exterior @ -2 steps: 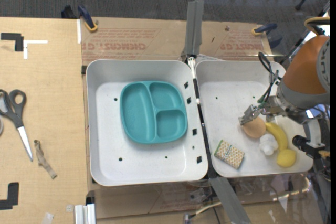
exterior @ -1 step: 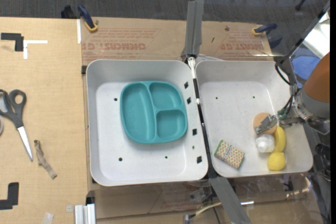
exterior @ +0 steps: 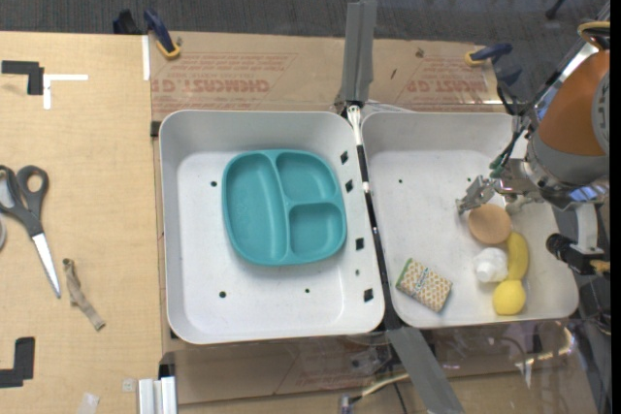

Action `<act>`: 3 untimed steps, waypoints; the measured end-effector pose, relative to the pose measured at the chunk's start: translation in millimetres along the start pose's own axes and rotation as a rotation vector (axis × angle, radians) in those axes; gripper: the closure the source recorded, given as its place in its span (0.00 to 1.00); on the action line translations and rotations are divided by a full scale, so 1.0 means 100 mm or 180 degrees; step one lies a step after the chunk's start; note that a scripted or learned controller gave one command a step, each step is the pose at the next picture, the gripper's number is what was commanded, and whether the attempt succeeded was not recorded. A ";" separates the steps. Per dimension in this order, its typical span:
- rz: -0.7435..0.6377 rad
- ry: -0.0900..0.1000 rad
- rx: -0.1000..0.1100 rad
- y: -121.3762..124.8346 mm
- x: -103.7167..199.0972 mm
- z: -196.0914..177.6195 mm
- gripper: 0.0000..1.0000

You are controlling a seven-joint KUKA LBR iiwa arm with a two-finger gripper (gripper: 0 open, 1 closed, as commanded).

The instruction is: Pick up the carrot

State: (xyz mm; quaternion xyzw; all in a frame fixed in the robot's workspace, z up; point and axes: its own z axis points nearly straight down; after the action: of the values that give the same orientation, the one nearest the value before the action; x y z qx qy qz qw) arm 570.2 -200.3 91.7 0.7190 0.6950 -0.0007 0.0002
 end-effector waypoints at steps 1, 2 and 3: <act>0.0249 0.0008 -0.0003 -0.81 -0.06 0.00 0.00; 0.1053 -0.0001 0.0004 0.08 0.24 0.00 0.00; 0.2231 0.0004 0.0004 -0.59 0.09 0.00 0.00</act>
State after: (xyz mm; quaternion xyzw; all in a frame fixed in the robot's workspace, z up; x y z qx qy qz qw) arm 511.3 -189.0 92.0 0.9139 0.4060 -0.0005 -0.0005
